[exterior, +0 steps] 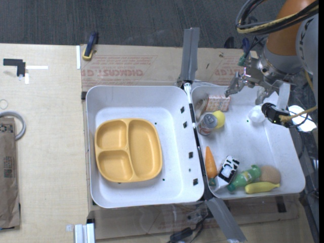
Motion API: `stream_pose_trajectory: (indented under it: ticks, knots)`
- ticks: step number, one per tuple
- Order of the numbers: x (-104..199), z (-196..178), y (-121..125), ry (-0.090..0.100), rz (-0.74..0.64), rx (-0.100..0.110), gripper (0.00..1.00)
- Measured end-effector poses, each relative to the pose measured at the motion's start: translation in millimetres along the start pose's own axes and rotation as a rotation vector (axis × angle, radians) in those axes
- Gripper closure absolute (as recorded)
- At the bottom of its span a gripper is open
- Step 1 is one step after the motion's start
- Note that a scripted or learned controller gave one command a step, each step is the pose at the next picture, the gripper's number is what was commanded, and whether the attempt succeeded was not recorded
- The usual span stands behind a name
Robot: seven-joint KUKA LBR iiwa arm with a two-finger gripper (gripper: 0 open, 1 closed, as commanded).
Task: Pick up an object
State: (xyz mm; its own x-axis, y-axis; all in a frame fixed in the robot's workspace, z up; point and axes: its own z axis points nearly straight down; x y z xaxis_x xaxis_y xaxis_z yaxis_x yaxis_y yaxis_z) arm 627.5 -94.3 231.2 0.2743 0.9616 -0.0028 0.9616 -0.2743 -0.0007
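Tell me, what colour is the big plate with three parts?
Yellow-orange. The divided plate sits in the left bin, clear in the camera view.

Dark grey carpet (126,9) runs across twelve o'clock; pale wooden bench (40,135) fills nine o'clock, cardboard sheet (136,65) lying at centre-top.

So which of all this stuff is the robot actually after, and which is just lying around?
For the job, in the right bin: carrot, banana, green bottle, can, small box, and the tool.

Lying about: yellow tray, left bin, paper bag.
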Motion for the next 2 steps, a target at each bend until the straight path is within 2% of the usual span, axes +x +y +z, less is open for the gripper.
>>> stream_pose_trajectory:
  ticks: [1, 2]
  knots:
    - [-7.9, 80.4, -29.8, 0.001, -0.316, 0.001, 0.00]
    - [-4.1, 106.5, -5.4, 0.001, -0.511, -0.039, 0.00]
